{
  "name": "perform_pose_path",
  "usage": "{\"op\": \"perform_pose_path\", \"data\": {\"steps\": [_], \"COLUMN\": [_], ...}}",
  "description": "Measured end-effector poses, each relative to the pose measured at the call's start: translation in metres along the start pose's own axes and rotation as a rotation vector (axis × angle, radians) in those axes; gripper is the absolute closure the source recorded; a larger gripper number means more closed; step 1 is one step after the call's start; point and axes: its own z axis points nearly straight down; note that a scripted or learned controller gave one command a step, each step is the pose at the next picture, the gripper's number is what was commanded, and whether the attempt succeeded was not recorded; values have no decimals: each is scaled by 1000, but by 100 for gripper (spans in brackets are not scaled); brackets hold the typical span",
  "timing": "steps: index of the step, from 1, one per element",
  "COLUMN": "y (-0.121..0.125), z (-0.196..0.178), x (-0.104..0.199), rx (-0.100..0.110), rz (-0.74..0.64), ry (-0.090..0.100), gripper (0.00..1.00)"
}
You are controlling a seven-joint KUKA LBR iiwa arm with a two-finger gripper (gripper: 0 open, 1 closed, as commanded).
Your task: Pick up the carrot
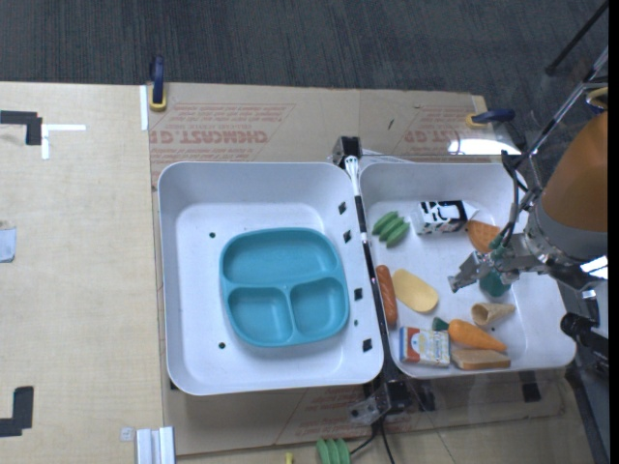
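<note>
The bench carries two shallow white bins side by side. The left bin holds a teal divided plate set near its centre, with three compartments that stand bare; it appears staged as a receiving surface. The right bin holds the loose food items, grouped so the arm, entering from the right of the frame, can reach all of them.

The carrot lies in the lower part of the right bin, lying nearly flat with its green top toward the left and its tip toward the lower right. It touches a slice of bread below it and sits just beside a small carton on its left. A waffle cone lies just above it. This crowding leaves little free room around the carrot for finger entry.

Other items in the right bin: a green pea pod at upper left, a black-and-white carton, a hot dog along the left wall, and a yellow chip-shaped piece.

The gripper hangs over the middle of the right bin, above and slightly up-frame of the carrot. Its fingers spread apart, and nothing is seen between them. In all likelihood the approach stage is in hand: the gripper needs to shift down-frame and descend before closing.
</note>
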Motion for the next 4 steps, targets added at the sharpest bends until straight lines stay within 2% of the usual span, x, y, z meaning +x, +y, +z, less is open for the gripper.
{"op": "perform_pose_path", "data": {"steps": [1,2,3,4], "y": [-16,-14,-14,-14], "z": [86,77,87,87], "x": [2,1,37,37], "rx": [-6,-8,-1,-2], "rz": [-275,-268,-27,-24], "ry": [-1,-2,2,1], "gripper": [0,100,100,0]}}
